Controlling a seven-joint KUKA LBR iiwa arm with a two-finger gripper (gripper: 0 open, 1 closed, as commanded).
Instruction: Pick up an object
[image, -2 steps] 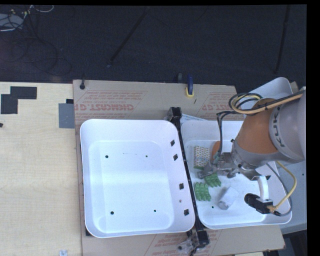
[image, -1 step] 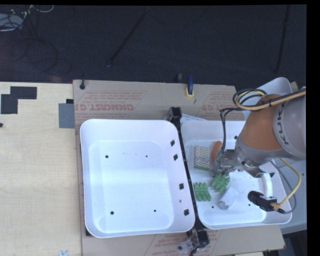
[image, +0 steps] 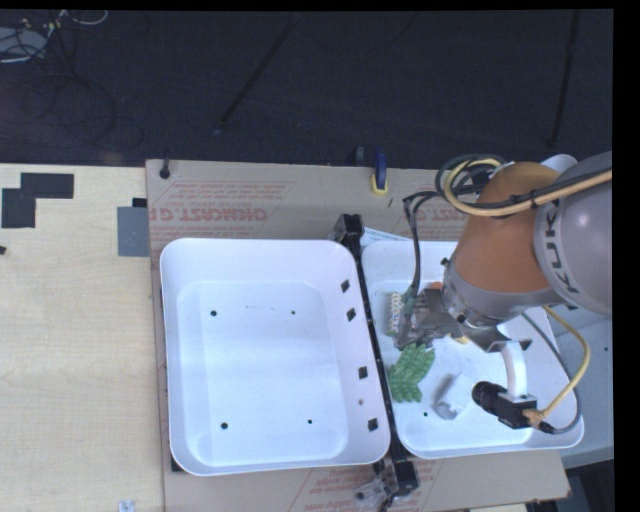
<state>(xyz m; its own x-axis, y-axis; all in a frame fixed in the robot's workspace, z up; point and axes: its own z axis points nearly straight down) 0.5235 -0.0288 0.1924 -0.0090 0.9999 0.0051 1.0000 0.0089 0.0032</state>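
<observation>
Camera view: my claw (image: 415, 330) hangs low in the right bin (image: 560, 420), just above a green toy (image: 410, 372) beside the bin's left wall. The toy's long axis runs diagonally, upper right to lower left. A small grey piece (image: 445, 397) lies near it, with bare floor farther right.

Leafy object (image: 411, 373) and perhaps a small cylinder (image: 445, 398) in right bin (image: 560, 430), beside left bin (image: 180, 300)

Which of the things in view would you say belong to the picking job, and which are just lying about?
Part of the job:
- pincer, low in the right bin
- green object just below it
- small grey object

Lying about:
- left bin
- black clips between the bins
- blue-and-yellow clamp at the board's far edge
</observation>
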